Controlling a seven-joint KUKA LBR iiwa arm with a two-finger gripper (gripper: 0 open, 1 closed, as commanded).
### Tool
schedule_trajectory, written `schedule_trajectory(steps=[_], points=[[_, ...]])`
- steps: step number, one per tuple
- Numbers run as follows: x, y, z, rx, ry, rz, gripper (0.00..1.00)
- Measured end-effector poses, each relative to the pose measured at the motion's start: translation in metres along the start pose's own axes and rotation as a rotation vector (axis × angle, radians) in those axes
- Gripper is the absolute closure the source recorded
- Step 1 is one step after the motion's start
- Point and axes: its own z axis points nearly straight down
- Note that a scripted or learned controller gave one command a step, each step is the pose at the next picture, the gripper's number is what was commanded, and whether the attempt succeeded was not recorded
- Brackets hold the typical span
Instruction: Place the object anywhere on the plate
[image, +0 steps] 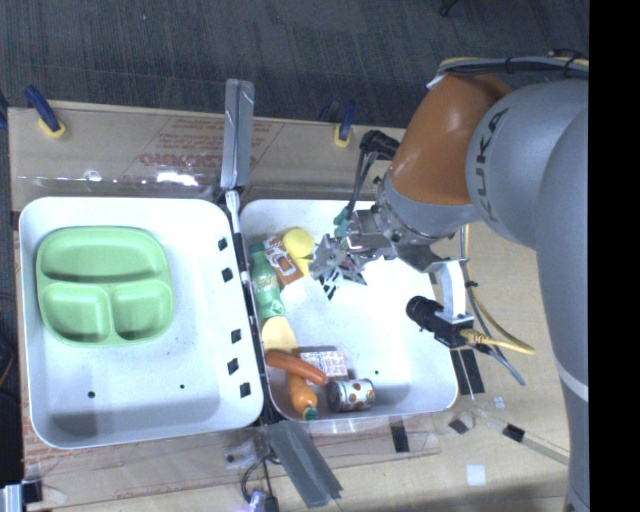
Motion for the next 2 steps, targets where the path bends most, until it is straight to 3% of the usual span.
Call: schedule_trajectory(steps=[1,2], points=[[0.068,-0.022,0.06,0.002,-0.001,0.04,1.0],[0.155,-0.027,0.06,0.001,-0.002,-0.043,1.0]])
